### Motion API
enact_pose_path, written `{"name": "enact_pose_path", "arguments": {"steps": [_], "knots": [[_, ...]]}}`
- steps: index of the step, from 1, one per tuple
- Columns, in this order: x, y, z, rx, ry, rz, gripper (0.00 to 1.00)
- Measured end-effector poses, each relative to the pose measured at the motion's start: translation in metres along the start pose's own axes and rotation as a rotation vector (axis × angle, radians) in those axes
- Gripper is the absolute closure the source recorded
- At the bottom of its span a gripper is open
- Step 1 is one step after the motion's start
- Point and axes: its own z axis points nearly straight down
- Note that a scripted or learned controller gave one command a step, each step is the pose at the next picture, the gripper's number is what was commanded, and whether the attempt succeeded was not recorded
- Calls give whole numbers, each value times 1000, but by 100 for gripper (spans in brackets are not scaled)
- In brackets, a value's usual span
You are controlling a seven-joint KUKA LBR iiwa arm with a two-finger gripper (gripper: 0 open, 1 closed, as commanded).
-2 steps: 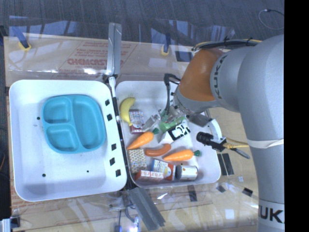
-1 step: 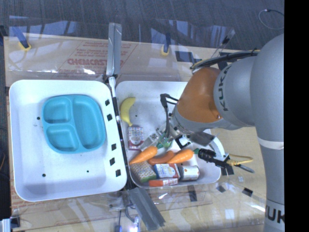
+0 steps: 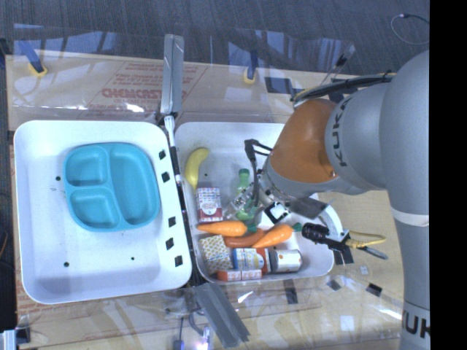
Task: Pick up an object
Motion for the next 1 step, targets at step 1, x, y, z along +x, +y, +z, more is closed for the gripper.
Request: {"name": "enact_pose_path", "arguments": {"steps": [1], "knots": [[-5, 42, -1, 11, 9, -251, 100]]}}
